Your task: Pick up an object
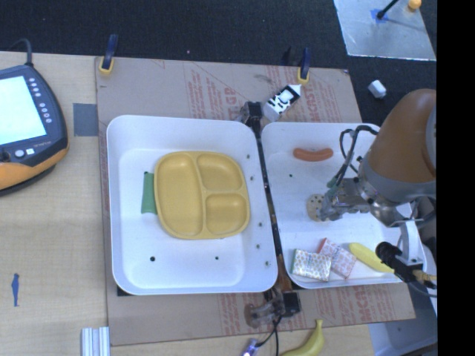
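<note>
Arm low over the right bin, its gripper [332, 203] beside a round cookie.

How the gripper stood could not be told; its tip sat just at 3 o'clock of the cookie [317, 207], apparently touching it, with nothing seen held. The likeliest miss, by my reading, was a grip closing off-centre on that flat cookie and sliding it toward 9 o'clock instead of lifting it. The right bin [289, 143] also held a sausage [312, 154] at 12 o'clock of the cookie, two wrapped packets [322, 262] at 6 o'clock and a banana [369, 257] at 5 o'clock. The left bin [126, 199] held a yellow divided plate [201, 193] lying partly over a green card [148, 193] at its 9 o'clock edge.
</note>
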`<state>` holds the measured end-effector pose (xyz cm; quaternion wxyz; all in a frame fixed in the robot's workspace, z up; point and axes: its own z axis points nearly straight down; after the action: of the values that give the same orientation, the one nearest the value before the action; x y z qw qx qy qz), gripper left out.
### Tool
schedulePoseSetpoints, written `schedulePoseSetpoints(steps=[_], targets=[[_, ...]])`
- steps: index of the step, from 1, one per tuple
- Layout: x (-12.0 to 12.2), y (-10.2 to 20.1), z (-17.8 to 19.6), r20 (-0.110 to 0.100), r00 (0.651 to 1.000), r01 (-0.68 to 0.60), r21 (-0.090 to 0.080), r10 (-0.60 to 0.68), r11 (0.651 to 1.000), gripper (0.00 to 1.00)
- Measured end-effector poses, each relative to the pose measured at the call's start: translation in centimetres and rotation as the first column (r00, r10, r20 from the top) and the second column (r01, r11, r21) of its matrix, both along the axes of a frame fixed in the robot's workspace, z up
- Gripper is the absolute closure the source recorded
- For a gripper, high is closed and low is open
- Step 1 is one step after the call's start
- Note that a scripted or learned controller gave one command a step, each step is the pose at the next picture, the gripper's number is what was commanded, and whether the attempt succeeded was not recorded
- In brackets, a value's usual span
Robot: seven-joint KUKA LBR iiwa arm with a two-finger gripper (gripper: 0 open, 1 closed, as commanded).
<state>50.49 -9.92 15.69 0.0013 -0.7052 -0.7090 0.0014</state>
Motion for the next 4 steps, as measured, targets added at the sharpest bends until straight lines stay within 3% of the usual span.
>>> schedulePoseSetpoints(steps=[1, 2, 3, 4], targets=[[0.0, 0.0, 0.0, 0.0, 1.0, 0.001, 0.0, -0.001, 1.0, 0.0], [6.1, -1.4, -6.6, -0.001, 1.0, -0.002, -0.001, 0.002, 1.0, 0.0], [6.2, -1.5, -5.4, 0.002, 1.0, -0.003, -0.002, 0.003, 1.0, 1.0], [6.2, -1.5, -5.4, 0.002, 1.0, -0.004, -0.003, 0.004, 1.0, 0.0]])
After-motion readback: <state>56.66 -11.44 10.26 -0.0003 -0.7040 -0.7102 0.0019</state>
